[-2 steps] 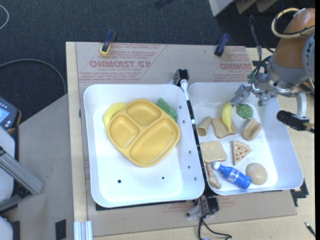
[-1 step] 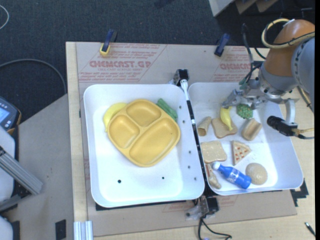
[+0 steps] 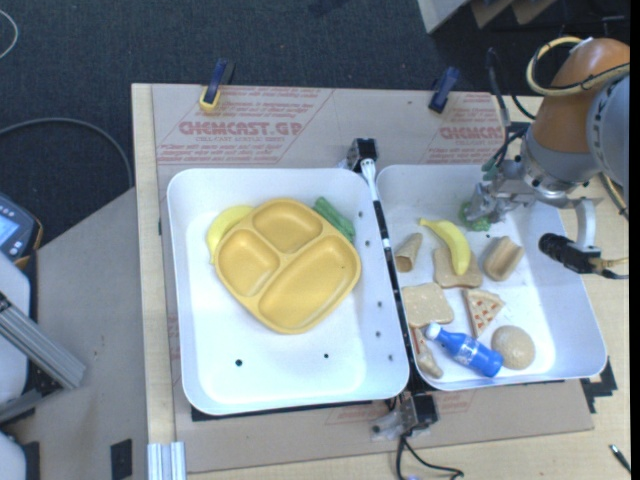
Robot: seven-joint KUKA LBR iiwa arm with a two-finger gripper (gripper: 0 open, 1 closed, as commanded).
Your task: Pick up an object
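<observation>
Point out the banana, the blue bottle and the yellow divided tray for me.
banana (image 3: 450,243): camera view, middle of its curve.
blue bottle (image 3: 470,353): camera view, its body.
yellow divided tray (image 3: 290,265): camera view, its centre ridge.

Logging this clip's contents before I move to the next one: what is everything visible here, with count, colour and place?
shallow white plastic bins: two, white, side by side on the bench
yellow sectioned plastic tray: one, left bin
green toy vegetable: one, behind the tray
yellow toy banana: one, right bin
tan toy bread slice: one, right bin
blue plastic bottle: one, right bin front
round beige toy bun: one, right bin front
grey arm's tool: one, over right bin's back, by a green item
</observation>
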